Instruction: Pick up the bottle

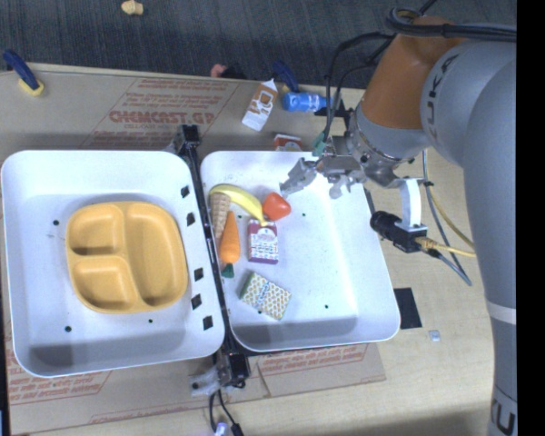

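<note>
The arm (477, 98) is grey and thick, with a wide orange band (401, 80) above the wrist. Black cables run over the band and down beside the wrist. The gripper (311, 174) is of grey metal, and a small black part hangs near it.

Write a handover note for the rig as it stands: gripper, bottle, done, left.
Gripper: over the back of the right bin, nothing visible between its fingers; open or shut can't be told.
Bottle: I can't pick one out for sure. A blue item lies on the bench behind the right bin, too small to identify.
In the right bin: banana, carrot, red item, small carton, patterned packet.
Left bin: yellow tray.
Done: no pick.
Left: find the bottle, grasp, lift.
</note>
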You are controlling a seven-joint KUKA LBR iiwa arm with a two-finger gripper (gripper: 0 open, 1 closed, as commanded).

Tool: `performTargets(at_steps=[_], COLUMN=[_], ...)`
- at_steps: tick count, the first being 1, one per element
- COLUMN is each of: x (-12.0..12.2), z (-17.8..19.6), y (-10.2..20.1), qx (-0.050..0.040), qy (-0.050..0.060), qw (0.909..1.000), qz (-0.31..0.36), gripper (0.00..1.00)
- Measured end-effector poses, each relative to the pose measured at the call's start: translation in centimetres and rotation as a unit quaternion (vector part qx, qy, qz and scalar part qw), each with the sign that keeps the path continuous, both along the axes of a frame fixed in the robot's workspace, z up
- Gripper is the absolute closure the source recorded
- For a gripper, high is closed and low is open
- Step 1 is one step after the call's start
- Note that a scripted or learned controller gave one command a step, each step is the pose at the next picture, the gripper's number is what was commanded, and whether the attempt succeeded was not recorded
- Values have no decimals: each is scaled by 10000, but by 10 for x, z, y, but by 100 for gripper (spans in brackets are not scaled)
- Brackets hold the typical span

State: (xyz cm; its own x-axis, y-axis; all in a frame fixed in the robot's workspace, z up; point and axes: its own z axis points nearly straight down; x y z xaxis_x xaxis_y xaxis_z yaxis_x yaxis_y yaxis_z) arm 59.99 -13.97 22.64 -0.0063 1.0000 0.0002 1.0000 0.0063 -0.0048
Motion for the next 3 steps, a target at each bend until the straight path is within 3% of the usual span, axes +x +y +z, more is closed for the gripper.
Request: performTargets(at_steps=[1,2,3], x=[0,-69,-124], z=[10,20,-7], y=[1,74,84], qx=[4,-1,0], qy=[13,4,6], qw=[10000,9995,9995], qz=[24,-332,-306], gripper=[100,100,100])
